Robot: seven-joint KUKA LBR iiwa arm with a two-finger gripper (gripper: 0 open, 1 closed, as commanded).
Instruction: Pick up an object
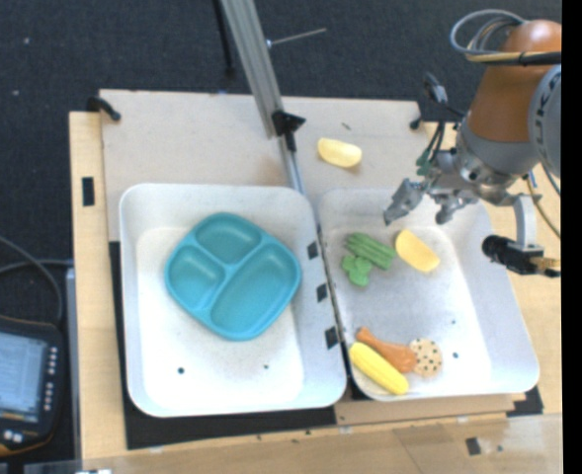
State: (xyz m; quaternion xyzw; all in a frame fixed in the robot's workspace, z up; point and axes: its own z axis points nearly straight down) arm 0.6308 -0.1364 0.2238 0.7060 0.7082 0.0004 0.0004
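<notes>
Here the counter [202, 136] carries two white bins side by side: the left bin [152, 363] and the right bin [488, 334]. The grey arm [503, 117] with its orange band reaches in over the right bin's far edge. One blue divided tray [233, 275] lies in the left bin, alone there.

The gripper [424, 203] hangs above the right bin's far end with its fingers spread apart and nothing between them. The nearest candidate for picking is a yellow piece [417, 251], lying on the bin floor just below the gripper and a little toward the near side. Beside it, to the left and apart from it, lie the green pieces [366, 257], which seem to be two, touching each other.

To do the grasp well, I judge the gripper should centre over the yellow piece, turn so the fingers straddle its narrow width, and descend straight until they flank it before closing; it sits clear of the bin wall, so there is room.

At the near end of the right bin sits a cluster: one corn cob [377, 367], one orange carrot [387, 350] and one speckled cookie [426, 357], all touching. One more yellow piece [339, 152] rests on the bare counter beyond the bins.
</notes>
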